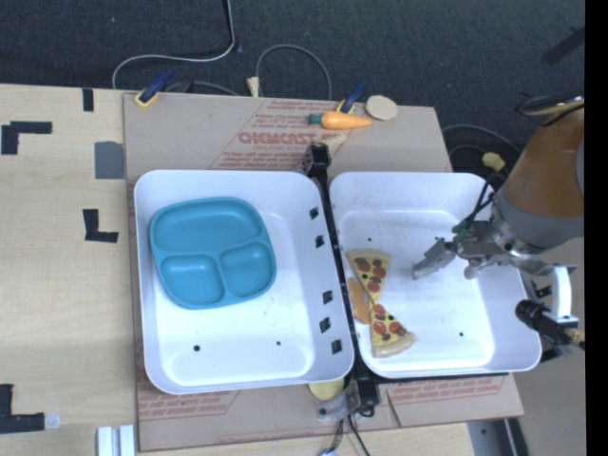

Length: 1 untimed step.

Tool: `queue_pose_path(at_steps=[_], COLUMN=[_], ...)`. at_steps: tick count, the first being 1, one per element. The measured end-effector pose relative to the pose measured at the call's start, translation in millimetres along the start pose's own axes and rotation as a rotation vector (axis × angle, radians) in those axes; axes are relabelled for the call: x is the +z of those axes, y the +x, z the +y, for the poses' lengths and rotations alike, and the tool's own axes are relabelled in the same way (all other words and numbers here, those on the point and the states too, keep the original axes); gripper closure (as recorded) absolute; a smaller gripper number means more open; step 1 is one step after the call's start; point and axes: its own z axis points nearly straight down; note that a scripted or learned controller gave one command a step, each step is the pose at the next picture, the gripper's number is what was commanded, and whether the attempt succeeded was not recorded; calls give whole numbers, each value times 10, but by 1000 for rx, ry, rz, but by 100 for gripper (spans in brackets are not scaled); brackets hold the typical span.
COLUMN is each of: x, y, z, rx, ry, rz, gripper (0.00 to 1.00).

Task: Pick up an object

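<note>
In the right bin [475, 190], near its left wall, lie two toy pizza slices: one [369, 272] further back and one [389, 332] nearer the front. A small orange-brown piece [357, 299] rests between them. My gripper [445, 269] hovers over the bin's bare middle, to the right of the slices and apart from them. Its two fingers are spread open and hold nothing. The orange band of the arm [551, 164] rises at the right.
A blue divided plate [213, 252] lies in the left bin [237, 369]. On the cardboard behind the bins sit a toy carrot [342, 119] and a round beige disc [382, 108]. Clips line the wall between the bins [328, 274].
</note>
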Motion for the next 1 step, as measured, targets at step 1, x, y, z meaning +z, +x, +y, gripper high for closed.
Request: queue_pose_path(at_steps=[1], x=[1021], y=[381], z=[457], rx=[0], ry=[-9], rz=[-3], gripper=[0])
